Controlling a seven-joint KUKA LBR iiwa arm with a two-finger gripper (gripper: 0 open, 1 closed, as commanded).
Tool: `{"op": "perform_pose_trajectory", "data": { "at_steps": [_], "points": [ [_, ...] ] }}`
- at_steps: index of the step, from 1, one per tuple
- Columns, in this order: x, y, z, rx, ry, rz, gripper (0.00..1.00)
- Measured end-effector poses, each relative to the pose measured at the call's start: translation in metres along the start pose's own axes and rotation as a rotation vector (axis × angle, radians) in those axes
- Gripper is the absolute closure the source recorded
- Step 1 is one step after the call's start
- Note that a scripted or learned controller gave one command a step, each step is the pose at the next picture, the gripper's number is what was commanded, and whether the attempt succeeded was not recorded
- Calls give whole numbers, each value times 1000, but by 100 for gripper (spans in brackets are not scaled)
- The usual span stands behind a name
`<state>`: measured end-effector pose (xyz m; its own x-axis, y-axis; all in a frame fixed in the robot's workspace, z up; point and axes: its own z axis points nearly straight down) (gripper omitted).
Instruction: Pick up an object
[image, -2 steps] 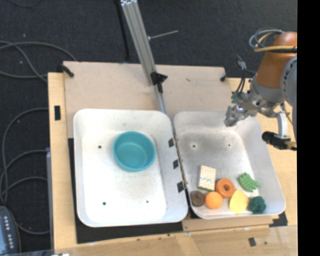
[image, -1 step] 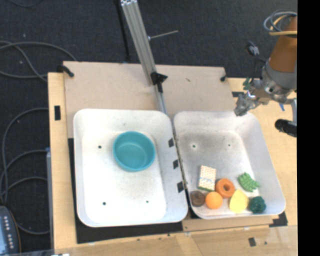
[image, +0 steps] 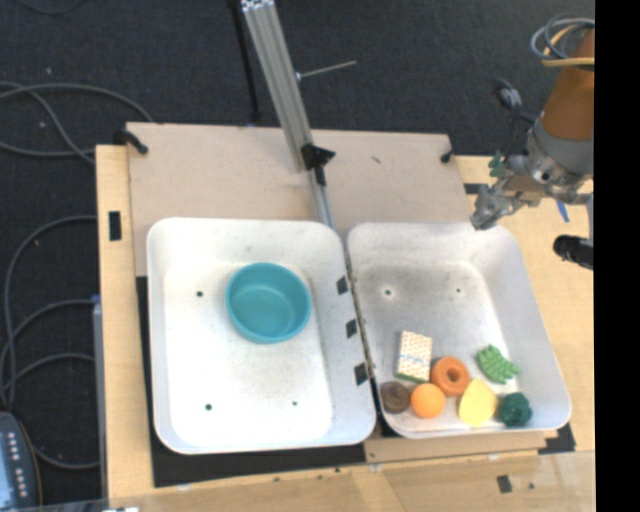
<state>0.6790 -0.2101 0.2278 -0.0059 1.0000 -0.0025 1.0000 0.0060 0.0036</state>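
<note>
My gripper (image: 486, 212) hangs over the far right corner of the right bin (image: 440, 260), well away from the objects. Nothing shows between its fingers. At the bin's near end lies a cluster: a cream patterned block (image: 414, 355), an orange ring (image: 451, 375), an orange ball (image: 428, 401), a brown round piece (image: 397, 397), a yellow lemon-like piece (image: 478, 403), a light green leafy piece (image: 495, 362) and a dark green piece (image: 515, 408). A teal bowl (image: 268, 301) stands in the left bin (image: 190, 400).
A slanted metal post (image: 288, 95) rises from behind the bins, ending near their shared edge. Cables lie on the dark floor at the left. The bench's beige board (image: 220, 170) stretches behind both bins.
</note>
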Motion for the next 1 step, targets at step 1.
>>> {"op": "perform_pose_trajectory", "data": {
  "at_steps": [1],
  "points": [
    [52,8,6,3,2,0,100]
  ]
}}
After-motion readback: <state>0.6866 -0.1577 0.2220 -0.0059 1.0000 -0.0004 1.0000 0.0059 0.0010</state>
